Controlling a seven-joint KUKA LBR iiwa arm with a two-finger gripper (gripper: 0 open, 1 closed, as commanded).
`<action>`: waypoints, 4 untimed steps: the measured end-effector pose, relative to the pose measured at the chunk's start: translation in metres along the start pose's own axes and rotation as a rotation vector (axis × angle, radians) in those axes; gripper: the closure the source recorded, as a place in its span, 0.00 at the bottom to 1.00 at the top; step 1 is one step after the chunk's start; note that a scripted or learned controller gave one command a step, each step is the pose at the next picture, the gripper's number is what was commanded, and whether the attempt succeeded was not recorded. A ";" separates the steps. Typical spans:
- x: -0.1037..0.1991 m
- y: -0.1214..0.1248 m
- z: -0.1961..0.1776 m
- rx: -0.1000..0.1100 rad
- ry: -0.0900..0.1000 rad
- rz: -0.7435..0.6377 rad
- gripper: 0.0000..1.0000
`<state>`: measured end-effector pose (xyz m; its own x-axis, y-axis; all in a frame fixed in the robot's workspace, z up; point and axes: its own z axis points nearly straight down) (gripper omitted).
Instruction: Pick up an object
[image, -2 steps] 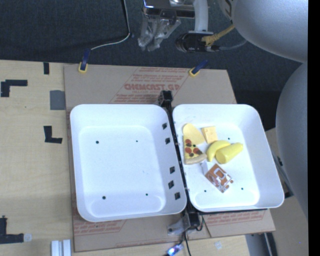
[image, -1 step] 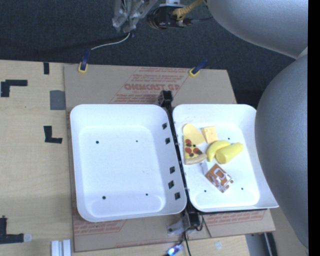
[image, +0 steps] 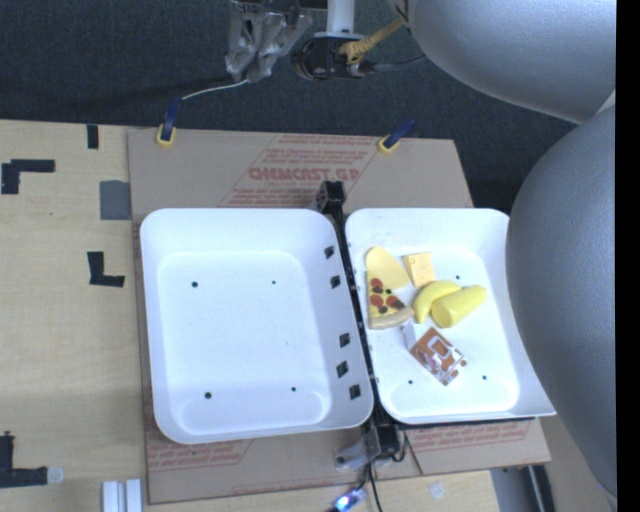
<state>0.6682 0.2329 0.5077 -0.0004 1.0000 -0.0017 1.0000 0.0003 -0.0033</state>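
Arm (image: 570, 200) blurred, hiding right bin (image: 495, 225) edge

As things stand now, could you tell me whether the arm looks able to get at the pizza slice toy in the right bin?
Probably yes. The pizza slice toy lies flat and uncovered near the right bin's left wall, though a cheese wedge and banana crowd its right edge.
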 end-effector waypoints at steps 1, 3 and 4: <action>-0.057 -0.071 -0.013 0.003 0.000 0.001 1.00; -0.078 -0.069 0.083 0.009 -0.002 0.003 1.00; -0.047 -0.023 -0.028 -0.013 0.003 -0.003 1.00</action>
<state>0.6453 0.1863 0.5359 -0.0036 1.0000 0.0014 0.9999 0.0036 0.0094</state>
